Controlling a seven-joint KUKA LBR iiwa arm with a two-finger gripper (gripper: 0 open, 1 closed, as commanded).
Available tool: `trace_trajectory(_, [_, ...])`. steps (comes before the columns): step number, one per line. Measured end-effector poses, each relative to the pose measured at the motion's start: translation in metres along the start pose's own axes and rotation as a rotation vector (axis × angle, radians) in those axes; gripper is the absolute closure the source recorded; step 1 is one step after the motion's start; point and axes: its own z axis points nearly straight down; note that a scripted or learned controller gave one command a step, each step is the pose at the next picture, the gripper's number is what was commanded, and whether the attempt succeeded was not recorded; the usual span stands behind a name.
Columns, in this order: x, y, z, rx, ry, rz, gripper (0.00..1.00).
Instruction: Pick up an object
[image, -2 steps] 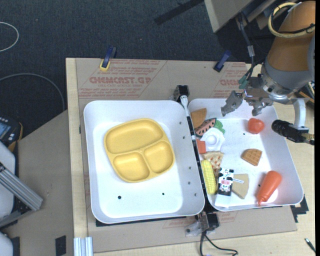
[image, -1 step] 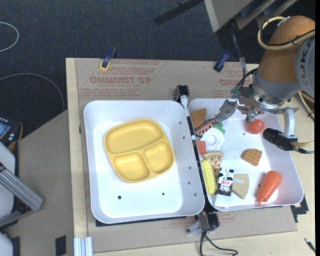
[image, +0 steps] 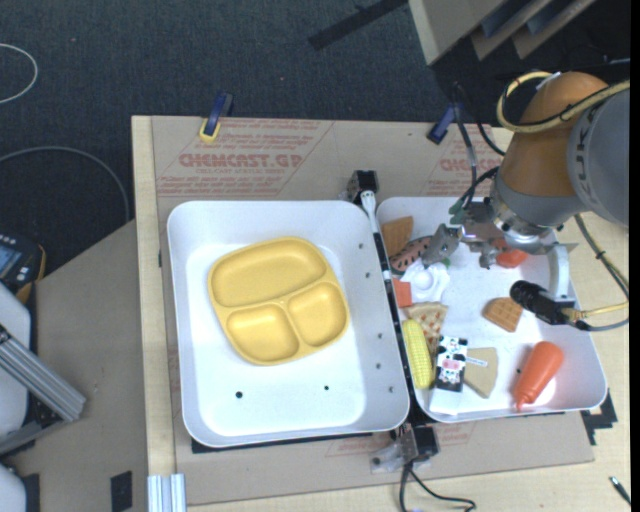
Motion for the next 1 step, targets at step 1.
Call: trace_trajectory(1, [0.0007,-0.0002,0.0526,-0.002,0.0,-0.001,0.0])
